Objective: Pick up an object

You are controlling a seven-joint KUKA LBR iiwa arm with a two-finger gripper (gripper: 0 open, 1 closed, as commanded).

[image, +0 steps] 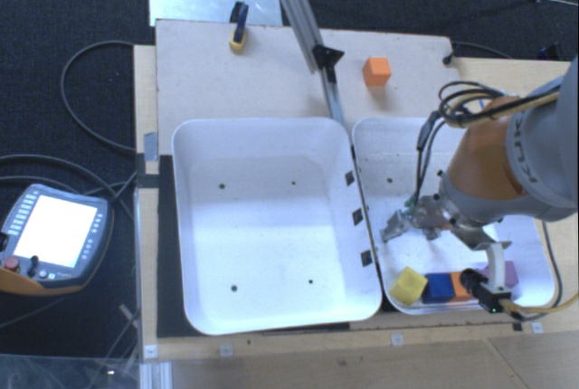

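Along the near wall of the right bin [387, 163], four blocks lie in a row on the bin floor. The yellow block [408, 285] sits at the corner closest to the left bin [271, 197]. The blue block [440, 287] is just beside it. The orange block [460, 286] follows, partly hidden by robot hardware. The pink block [511, 272] lies at the end of the row, toward the right bin's outer wall. These blocks are the objects available for picking.

Farther into the right bin, the jaws hang over bare floor, apart from the yellow block and close to the wall shared with the left bin. Whether the jaws are open or closed cannot be told at this resolution. The arm [507, 166] crosses the right bin's outer wall.

Well apart from the right bin, past the left bin and off the worktop [271, 71], lies a teach pendant [52, 238].

Beyond the right bin's far wall, an orange cube [377, 71] rests on the worktop. Farther still, and toward the left bin's side, stands a yellow clamp [239, 27].
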